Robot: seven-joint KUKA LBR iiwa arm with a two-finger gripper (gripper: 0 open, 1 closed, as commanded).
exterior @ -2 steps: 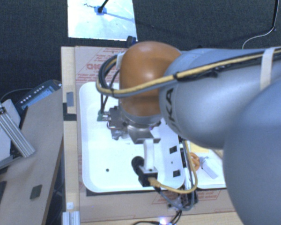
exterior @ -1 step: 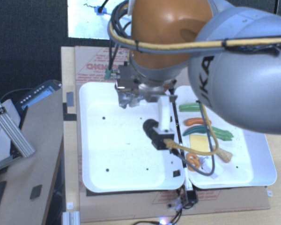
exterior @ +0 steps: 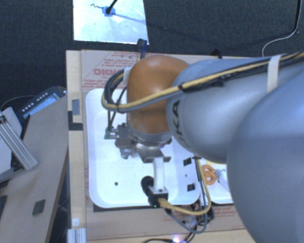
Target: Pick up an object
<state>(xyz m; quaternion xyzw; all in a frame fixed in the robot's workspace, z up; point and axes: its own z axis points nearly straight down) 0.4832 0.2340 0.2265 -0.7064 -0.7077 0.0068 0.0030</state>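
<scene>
My grey arm with its orange band [exterior: 152, 92] reaches in from the right and hangs over the left white bin [exterior: 104, 186]. The gripper [exterior: 125, 148] points down over the middle of that bin, its metal body partly hidden under the wrist. Two small black pieces [exterior: 187, 162] [exterior: 190, 187] lie near the bin's right side, and a tiny dark speck [exterior: 116, 183] sits on its floor toward the front left. An orange pretzel-shaped object [exterior: 209, 174] lies in the right bin [exterior: 220, 199], mostly covered by the arm.
A pale object [exterior: 224, 178] lies beside the pretzel shape. The bins rest on a cardboard sheet [exterior: 99, 67]. A metal rail [exterior: 12, 140] and a dark device [exterior: 40, 101] sit on the bench to the left.
</scene>
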